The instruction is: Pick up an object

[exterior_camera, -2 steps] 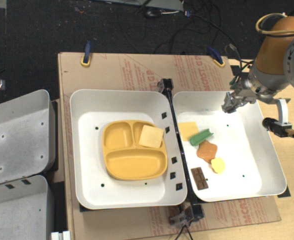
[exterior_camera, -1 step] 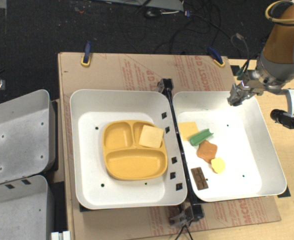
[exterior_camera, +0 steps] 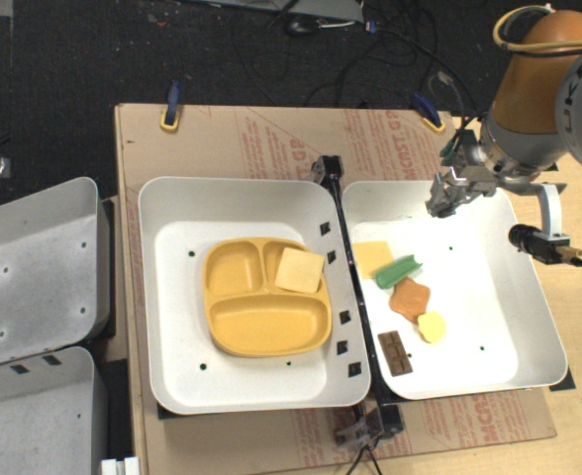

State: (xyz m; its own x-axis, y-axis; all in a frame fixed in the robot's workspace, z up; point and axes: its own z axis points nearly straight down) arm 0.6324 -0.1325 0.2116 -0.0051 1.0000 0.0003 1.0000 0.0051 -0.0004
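Brown bar point(exterior_camera: 395, 352) nearest, flat and dark, in right bin point(exterior_camera: 529, 359), pincer point(exterior_camera: 442, 204) above far corner, grip state unclear

Right bin point(exterior_camera: 529, 354): bare floor by far & right walls; toys point(exterior_camera: 410, 300) crowd the left side.

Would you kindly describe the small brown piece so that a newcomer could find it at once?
Start at the right-hand white bin, the one the arm reaches over. A loose cluster lies near its left wall: a yellow slab, a green strip, an orange piece and a yellow round. The brown piece lies nearest the camera, apart from them: dark, flat and rectangular.
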